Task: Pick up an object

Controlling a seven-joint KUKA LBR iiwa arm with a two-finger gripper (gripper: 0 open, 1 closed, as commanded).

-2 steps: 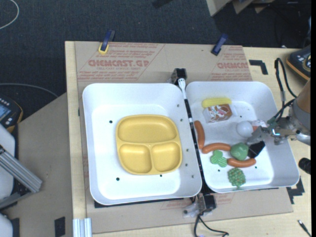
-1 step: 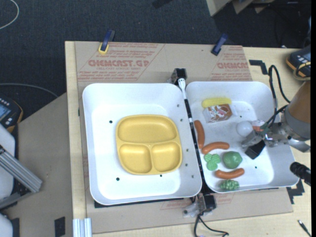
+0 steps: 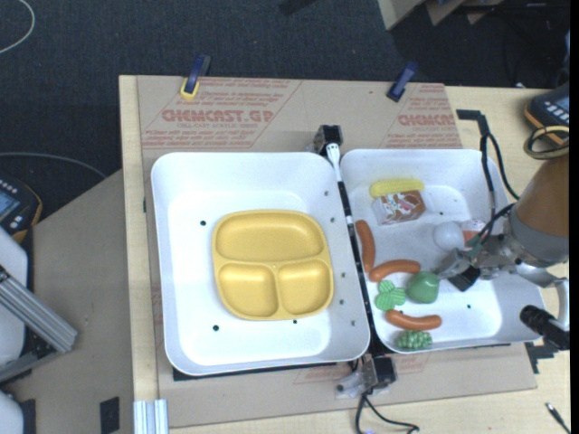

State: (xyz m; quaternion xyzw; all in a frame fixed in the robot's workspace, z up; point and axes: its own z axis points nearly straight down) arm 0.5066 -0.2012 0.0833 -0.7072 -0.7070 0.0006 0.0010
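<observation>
Several toy foods crowded into the right bin (image 3: 425,155), likely dropped loose to give a choice of targets. Nearest candidate: green toy (image 3: 422,287), low in the heap. Gripper (image 3: 459,273) lowered just right of green toy, close enough to look like touching, probably lined up for a sideways approach. Whether claw apart or together: cannot tell, wrist in the way. Nothing seen clamped, so pick judged not yet made. Orange sausage (image 3: 395,268) just up-left of green toy, another sausage (image 3: 414,319) just below, both likely to get nudged. Yellow tray (image 3: 271,264) well left of green toy, out of play.
</observation>
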